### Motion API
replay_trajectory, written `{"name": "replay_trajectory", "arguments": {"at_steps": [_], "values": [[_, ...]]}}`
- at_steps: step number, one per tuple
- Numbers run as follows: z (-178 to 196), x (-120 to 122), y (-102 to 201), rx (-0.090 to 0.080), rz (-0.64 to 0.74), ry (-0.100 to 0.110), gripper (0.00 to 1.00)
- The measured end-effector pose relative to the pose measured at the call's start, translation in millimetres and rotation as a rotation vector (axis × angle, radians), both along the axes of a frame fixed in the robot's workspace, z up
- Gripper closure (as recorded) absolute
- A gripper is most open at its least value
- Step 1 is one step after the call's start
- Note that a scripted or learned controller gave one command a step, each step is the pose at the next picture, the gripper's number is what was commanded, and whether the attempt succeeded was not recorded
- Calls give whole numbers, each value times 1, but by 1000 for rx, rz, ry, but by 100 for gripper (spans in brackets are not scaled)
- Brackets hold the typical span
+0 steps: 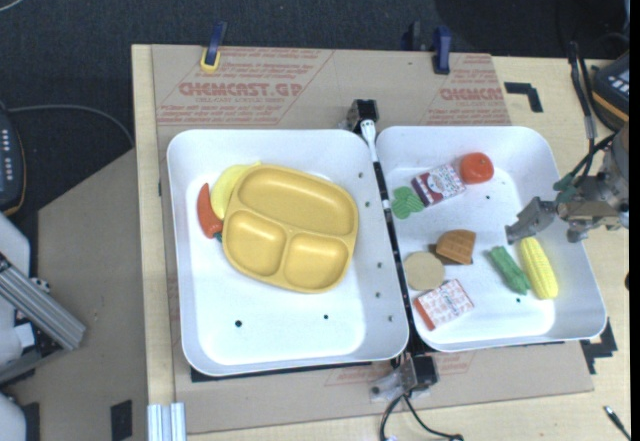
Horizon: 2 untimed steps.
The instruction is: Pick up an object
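My gripper [549,227] hangs over the right side of the right bin [575,314], reaching in from the right. Its two fingers stand apart, open, with nothing between them. Just below it lie a yellow corn cob [540,267] and a green pod [509,270], side by side and apart from the fingers. Further left are a brown bread piece [457,246], a tan round disc [425,272] and a red-and-white packet [445,304]. Toward the back sit a red tomato [478,168], a dark red-and-white packet [439,185] and a green toy [406,201].
The left bin [270,339] holds a yellow divided tray [290,227], with a yellow piece [228,184] and an orange-red piece [207,213] tucked against its left side. A black divider bar [384,219] runs between the bins. Cables hang at the right edge.
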State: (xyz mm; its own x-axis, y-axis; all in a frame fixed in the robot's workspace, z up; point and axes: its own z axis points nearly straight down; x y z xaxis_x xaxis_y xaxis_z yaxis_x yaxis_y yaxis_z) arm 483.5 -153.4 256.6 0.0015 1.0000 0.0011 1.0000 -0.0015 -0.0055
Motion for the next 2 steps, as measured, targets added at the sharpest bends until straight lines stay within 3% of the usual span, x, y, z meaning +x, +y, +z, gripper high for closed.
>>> {"name": "replay_trajectory", "arguments": {"at_steps": [1,2], "values": [[3,2,0,-2,2,-6,0],[-41,2,-4,1,1,0,0]]}}
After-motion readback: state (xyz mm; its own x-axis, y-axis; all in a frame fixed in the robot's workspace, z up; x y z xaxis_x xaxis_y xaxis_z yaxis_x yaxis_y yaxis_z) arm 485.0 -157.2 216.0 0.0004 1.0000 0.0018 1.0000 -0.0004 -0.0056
